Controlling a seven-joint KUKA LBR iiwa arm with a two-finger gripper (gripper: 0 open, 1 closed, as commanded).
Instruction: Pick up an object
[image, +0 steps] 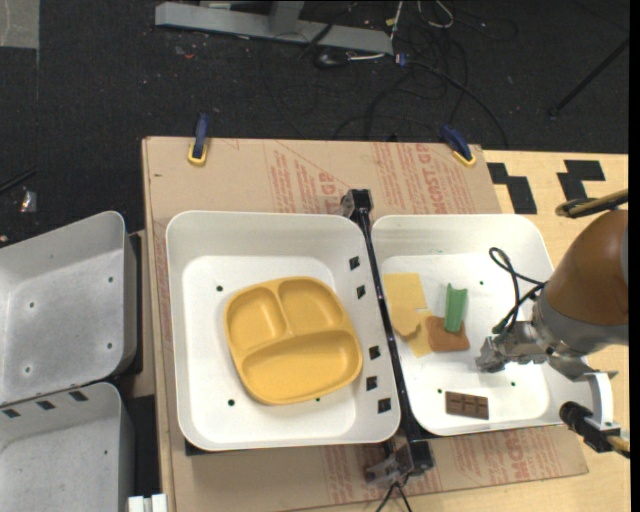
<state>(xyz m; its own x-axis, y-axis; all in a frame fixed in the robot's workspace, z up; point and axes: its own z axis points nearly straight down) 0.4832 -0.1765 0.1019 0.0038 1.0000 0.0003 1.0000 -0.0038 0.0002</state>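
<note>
Two bins (190, 240) sitting side by side — my gripper (497, 352) is hanging low over the right one, can't tell if I'm holding anything. Green block (456, 308) is lying just left of me, touching the brown piece (447, 336); chocolate bar (466, 404) nearer the front edge.

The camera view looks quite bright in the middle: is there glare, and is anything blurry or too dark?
In the camera view, the two white bins are brightly lit and nearly washed out, yet the yellow plate stays sharp; the floor around the bench is dark and grainy; the gripper looks soft, small and hard to make out; shadows are faint.
</note>
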